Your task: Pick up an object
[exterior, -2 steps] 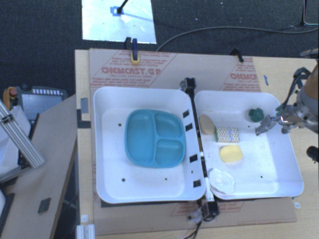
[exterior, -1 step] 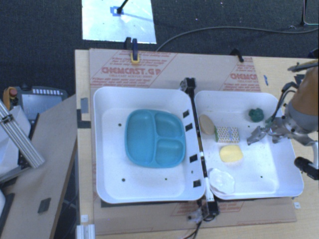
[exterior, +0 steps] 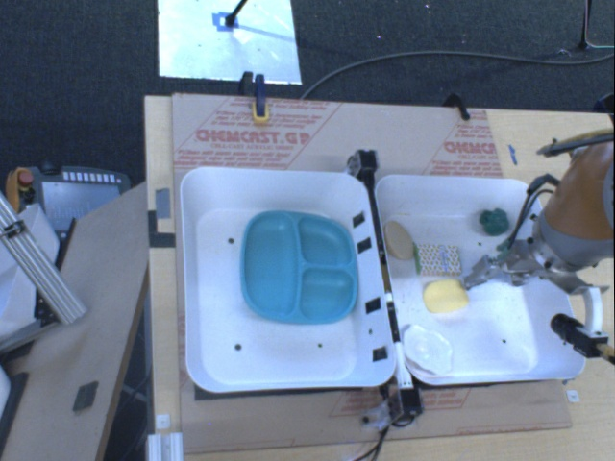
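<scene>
Two shallow white bins side by side on the bench; left bin (exterior: 207, 353) bearing a blue divided plate (exterior: 298, 265) near its middle, with bare white floor all round it, widest along the near and left walls; a row of black clips along the shared divider (exterior: 377, 257) between the bins.

Right bin (exterior: 509, 353) crowded toward its left half: a tan round piece (exterior: 398, 240) leaning close to the divider wall; just beside it a small patterned square (exterior: 438, 257), flat on the floor; below that a yellow rounded object (exterior: 445, 296), apart from every wall; nearer the front-left corner a white rounded thing (exterior: 428, 349), close against the rim; up by the far wall a dark green lump (exterior: 494, 221), well apart from the rest.

Gripper (exterior: 478, 277) reaching in from the right over the right bin, tip low and just beside the yellow object's right edge, near the patterned square's lower corner; nothing seen between the fingers; too small and blurred to tell whether spread or closed.

Open floor in the right bin's near-right quarter, marked by small dark dots; arm's grey and orange body (exterior: 577, 209) overhanging the bin's right rim.
</scene>
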Robot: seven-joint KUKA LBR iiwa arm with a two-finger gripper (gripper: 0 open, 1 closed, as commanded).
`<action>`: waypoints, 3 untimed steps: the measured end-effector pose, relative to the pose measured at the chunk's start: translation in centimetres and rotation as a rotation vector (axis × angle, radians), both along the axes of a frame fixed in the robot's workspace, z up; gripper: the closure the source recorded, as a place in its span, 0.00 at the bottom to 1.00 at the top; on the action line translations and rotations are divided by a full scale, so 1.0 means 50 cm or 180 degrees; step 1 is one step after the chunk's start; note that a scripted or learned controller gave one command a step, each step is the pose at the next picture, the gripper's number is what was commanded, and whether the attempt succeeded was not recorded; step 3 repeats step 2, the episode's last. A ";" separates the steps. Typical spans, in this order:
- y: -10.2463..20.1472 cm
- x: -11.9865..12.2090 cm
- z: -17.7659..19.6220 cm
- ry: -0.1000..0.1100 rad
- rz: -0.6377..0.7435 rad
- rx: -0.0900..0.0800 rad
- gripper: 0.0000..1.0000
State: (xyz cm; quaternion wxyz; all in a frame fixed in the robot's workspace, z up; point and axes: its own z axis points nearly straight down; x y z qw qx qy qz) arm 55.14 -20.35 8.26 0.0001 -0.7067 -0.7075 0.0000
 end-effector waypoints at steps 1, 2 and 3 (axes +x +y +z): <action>-0.001 0.002 0.025 -0.0012 -0.0001 -0.0005 1.00; 0.003 -0.002 0.114 -0.0019 0.0007 -0.0006 1.00; 0.003 -0.002 0.114 -0.0019 0.0007 -0.0006 1.00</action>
